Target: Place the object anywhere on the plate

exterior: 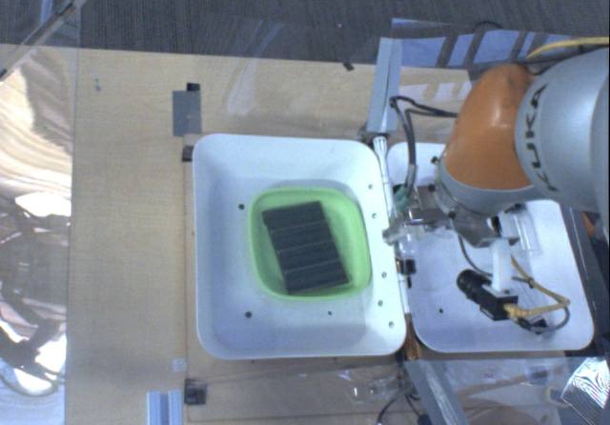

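dark ribbed block [304, 248] on green plate [359, 240]

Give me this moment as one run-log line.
object: dark ridged block lying on green plate | plate: in left bin | arm: over right bin

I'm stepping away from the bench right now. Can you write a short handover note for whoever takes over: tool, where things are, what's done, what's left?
Tool: above the left edge of the right shallow white bin, near the seam between the bins.
Things: the dark grey ribbed rectangular block lies flat on the light green square plate in the left shallow white bin, apart from the tool.
Done: block is on the plate.
Left: probably nothing beyond clearing the arm.
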{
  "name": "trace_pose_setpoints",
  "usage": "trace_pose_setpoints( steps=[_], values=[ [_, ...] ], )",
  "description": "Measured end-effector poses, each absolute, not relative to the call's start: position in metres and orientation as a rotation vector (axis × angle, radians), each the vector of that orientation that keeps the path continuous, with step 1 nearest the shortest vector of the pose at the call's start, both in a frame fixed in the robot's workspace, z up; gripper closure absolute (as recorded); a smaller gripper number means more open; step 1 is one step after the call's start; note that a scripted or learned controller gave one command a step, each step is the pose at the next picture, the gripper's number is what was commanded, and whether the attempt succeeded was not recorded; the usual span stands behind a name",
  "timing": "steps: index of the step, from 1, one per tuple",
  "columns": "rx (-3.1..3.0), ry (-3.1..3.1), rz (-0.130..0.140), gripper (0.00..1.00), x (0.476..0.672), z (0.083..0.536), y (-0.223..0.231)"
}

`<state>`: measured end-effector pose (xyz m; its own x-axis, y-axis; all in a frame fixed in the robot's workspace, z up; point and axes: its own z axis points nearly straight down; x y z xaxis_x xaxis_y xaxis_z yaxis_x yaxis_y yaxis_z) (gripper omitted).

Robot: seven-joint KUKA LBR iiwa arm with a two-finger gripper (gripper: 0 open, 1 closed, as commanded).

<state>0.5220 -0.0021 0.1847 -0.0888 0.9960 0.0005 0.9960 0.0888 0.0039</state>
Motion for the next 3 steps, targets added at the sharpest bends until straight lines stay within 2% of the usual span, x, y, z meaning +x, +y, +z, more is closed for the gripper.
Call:
trace_pose_setpoints(
  steps=[1, 2, 3],
  values=[
    [2.12, 2.315, 0.005, 0.0, 0.522, 0.185, -0.002],
    [2.128, 2.304, 0.007, 0.0, 0.545, 0.186, -0.05],
    [2.078, 2.349, 0.008, 0.0, 0.612, 0.186, 0.008]
  ],
)
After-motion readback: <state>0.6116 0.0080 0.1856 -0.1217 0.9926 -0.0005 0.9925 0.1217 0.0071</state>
